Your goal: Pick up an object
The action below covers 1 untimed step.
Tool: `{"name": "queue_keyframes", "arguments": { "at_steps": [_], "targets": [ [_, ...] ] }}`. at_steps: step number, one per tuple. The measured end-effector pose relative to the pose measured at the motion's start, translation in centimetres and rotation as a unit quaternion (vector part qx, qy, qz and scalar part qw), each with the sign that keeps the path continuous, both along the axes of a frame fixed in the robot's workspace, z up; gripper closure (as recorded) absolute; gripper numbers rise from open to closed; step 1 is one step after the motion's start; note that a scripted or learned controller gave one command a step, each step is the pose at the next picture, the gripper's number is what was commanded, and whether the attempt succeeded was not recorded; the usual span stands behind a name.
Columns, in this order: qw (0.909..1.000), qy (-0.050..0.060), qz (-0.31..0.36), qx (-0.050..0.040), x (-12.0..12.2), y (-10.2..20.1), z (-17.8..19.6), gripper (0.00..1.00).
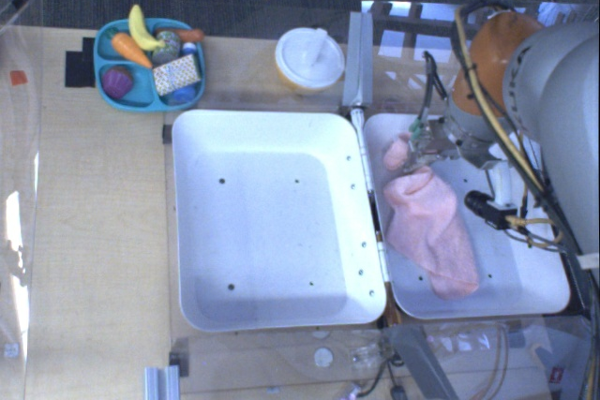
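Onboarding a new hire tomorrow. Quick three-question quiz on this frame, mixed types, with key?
1. True or false: the pink cloth lies in the left bin.
2. Which toy sits at the top of the blue tray: A) banana B) carrot C) grape?
3. Fill in: the pincer is over the ____ bin.

Key: 1 false, it lies in the right bin. 2 A, the banana. 3 right.

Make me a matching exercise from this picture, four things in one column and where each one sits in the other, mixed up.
Things:
1. pink cloth
2. banana
3. white lidded cup
4. gripper

Places:
A. on the blue tray
B. on the bench behind the left bin
C. lying in the right bin
D. over the right bin's far end, at the cloth's top

Pairs: 1-C, 2-A, 3-B, 4-D
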<state>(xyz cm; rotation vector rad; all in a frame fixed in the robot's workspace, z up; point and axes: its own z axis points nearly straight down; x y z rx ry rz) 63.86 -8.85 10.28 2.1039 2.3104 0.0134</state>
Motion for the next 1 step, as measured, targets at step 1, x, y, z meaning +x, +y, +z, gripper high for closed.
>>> {"name": "queue_keyframes", "arguments": {
  "at_steps": [1],
  "targets": [
    [0.9904, 0.007, 0.138, 0.0006, 3.13, 2.86, 8.32, 1.0]
  ]
}}
